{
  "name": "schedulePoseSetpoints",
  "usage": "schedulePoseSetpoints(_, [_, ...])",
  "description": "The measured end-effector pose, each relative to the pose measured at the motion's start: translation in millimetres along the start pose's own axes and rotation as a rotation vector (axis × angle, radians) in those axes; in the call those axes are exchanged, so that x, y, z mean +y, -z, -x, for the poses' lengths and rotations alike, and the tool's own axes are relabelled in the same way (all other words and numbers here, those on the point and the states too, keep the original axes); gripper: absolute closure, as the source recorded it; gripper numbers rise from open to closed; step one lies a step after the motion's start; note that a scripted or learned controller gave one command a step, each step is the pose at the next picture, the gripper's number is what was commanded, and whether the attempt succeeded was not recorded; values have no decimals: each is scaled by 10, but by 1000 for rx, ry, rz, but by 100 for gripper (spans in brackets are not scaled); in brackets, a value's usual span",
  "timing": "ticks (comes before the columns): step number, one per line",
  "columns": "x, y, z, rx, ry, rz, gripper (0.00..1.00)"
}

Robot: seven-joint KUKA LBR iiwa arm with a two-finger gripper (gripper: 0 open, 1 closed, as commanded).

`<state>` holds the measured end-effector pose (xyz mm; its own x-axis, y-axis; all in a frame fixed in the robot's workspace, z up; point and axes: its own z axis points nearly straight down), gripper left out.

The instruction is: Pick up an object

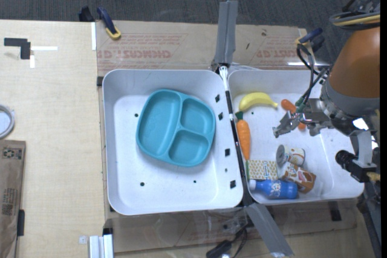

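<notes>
The right bin [329, 187] holds a yellow banana [259, 101], an orange carrot [243, 137], a small red-orange piece [288, 106], a tipped can [292, 157], a patterned packet [262, 169], a blue bottle [275, 189] lying on its side and an orange-and-white item [304, 179]. My gripper [289, 126] hangs over the middle of this bin, just below the red-orange piece and above the can. It is open with nothing between its fingers. The arm's orange band [363, 63] covers the bin's right part.
The left bin [118, 148] bears a blue divided plate [176, 127]. A grey divider post [227, 33] rises between the bins at the back. A tape roll [5, 122] and a brown packet [11, 184] lie on the bench at the far left.
</notes>
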<state>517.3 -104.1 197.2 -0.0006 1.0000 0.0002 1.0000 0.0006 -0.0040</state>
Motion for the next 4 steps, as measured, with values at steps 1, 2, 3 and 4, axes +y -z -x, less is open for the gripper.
schedulePoseSetpoints(1, [332, -1056, 301, -1, 53, 3, 0])
schedulePoseSetpoints(2, [275, -1062, 116, 0, 111, 1, 0])
schedulePoseSetpoints(3, [397, -1057, 426, -1, 16, 4, 0])
schedulePoseSetpoints(4, [395, -970, 433, -1, 13, 3, 100])
